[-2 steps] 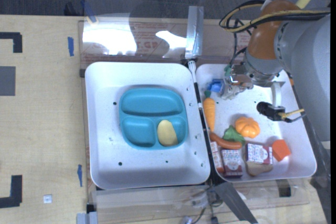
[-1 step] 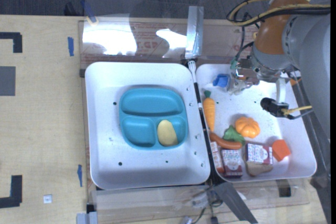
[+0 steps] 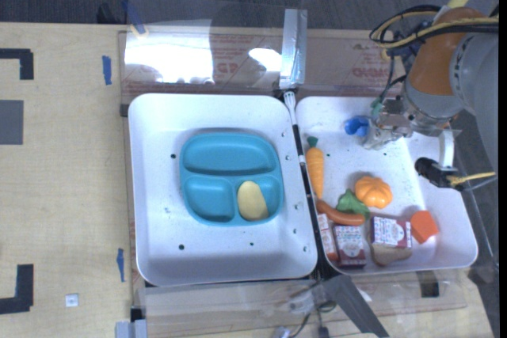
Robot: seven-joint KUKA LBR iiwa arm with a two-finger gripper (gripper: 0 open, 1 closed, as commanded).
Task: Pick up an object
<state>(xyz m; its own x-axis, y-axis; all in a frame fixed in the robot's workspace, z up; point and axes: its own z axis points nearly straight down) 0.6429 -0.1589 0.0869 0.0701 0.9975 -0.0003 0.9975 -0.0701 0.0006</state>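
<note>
The arm came in from the right with its gripper [image 3: 383, 132] lowered into the far part of the right bin [image 3: 459, 245], and everything here is best placed from the small blue object [image 3: 356, 125] lying on that bin's floor. The gripper stood just to the right of the blue object, close enough that it may have been touching it, though I could not tell. Whether the claw was open or closed could not be told either — its tips were a pale blur against the white floor, and nothing showed held there.

The other candidates lay nearer the camera than the blue object: a carrot [image 3: 315, 168] along the bin's left wall, an orange pumpkin [image 3: 373, 191] with a green piece [image 3: 352, 203] beside it, and, nearest of all, two small cartons [image 3: 371, 237] and an orange block [image 3: 424, 225] crowded together. That crowding probably explained the choice of target — the blue object sat alone, with bare floor around it for a clean descent.

Left of the blue object, across the divider, the left bin [image 3: 150, 194] held a blue sectioned tray [image 3: 222, 158] with a yellow lemon-like piece [image 3: 252, 200] in one compartment.
</note>
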